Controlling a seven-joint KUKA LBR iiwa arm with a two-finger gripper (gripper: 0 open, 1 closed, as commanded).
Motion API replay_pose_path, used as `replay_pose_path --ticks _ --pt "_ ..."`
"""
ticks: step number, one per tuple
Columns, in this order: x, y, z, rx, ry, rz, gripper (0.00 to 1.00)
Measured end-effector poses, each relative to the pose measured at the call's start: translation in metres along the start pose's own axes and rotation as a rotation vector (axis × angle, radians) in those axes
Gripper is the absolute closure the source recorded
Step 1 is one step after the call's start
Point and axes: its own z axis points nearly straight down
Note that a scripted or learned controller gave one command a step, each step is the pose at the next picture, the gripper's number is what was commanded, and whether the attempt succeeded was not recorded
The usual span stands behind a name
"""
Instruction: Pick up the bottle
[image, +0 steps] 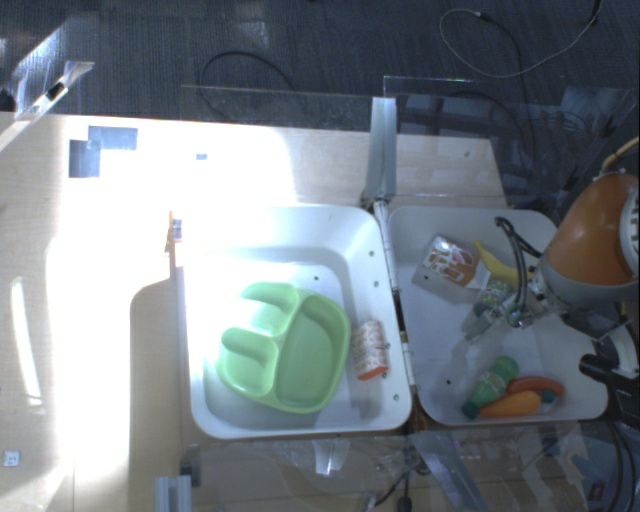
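Claw (497, 318) over right bin (440, 385); finger state unclear, blurred. Green plastic bottle (490, 386) just below claw, beside smooth orange carrot (512, 403). Yellow banana (497, 264) above, partly hidden by cable.

Two white bins (300, 225) are seen, the left one bearing a pale green divided plate (285, 348) and a white can with red speckles (369, 349). In the right one, a green bottle (490, 387), an orange carrot (516, 403), a yellow banana (497, 263) and an orange-and-white packet (449, 263) are seen.
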Motion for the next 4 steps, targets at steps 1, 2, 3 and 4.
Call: replay_pose_path --ticks 1,2,3,4 --pt "-0.046 0.062 0.002 0.002 0.001 0.129 0.00" --pt "-0.083 0.092 0.004 0.007 0.006 0.427 0.00" --pt "-0.061 0.037 -0.043 0.002 0.001 0.127 0.00" --pt "0.023 -0.043 -0.051 0.005 0.004 0.121 0.00"
